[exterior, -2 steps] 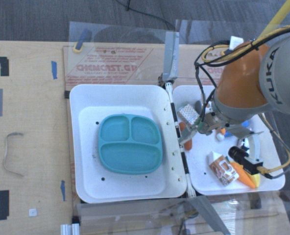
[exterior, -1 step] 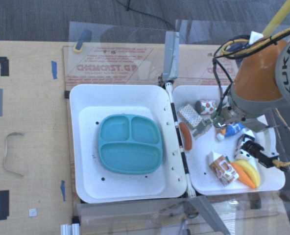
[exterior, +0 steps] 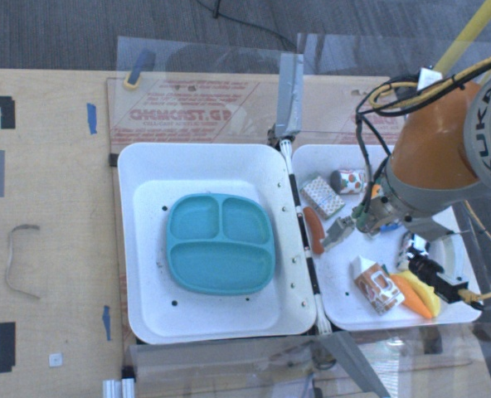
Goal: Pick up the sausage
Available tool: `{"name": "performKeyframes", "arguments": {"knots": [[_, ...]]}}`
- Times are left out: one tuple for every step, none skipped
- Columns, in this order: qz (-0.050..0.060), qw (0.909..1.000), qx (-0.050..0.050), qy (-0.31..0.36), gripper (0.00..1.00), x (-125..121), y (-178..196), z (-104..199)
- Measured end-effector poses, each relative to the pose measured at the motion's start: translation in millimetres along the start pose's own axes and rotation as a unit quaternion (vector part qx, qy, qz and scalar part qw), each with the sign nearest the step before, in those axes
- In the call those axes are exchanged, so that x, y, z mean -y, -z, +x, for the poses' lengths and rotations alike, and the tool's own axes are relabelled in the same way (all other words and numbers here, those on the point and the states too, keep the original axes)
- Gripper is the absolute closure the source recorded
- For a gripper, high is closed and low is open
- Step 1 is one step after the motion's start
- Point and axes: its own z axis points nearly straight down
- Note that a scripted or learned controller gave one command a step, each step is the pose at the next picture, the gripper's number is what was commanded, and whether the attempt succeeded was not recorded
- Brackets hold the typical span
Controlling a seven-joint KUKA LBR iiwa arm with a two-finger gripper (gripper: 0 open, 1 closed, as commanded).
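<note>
On the left, the bigger white bin point(exterior: 146, 181) holds a teal divided plate point(exterior: 221, 244) lying flat in its middle, well apart from the work. Just past the ridge where the two bins meet, the sausage point(exterior: 314, 230) lies lengthwise against the left wall of the right bin point(exterior: 345, 309), a reddish stick snug to the rim. That spot looks awkward to me: the wall leaves little room for a finger on that side. Touching or nearly touching it on the right sits the gripper point(exterior: 338, 234), grey, low over the bin floor and angled toward the sausage; how wide the claw stands I cannot tell. Above it rest a checkered packet point(exterior: 321, 195) and a small can point(exterior: 349, 181). Further right lie a snack box point(exterior: 378, 288) and a carrot point(exterior: 417, 293), under the arm point(exterior: 436, 156).
</note>
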Motion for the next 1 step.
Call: {"name": "performKeyframes", "arguments": {"knots": [[0.0,0.9999,0.001,0.014,0.0,-13.2,0.0,29.2]]}}
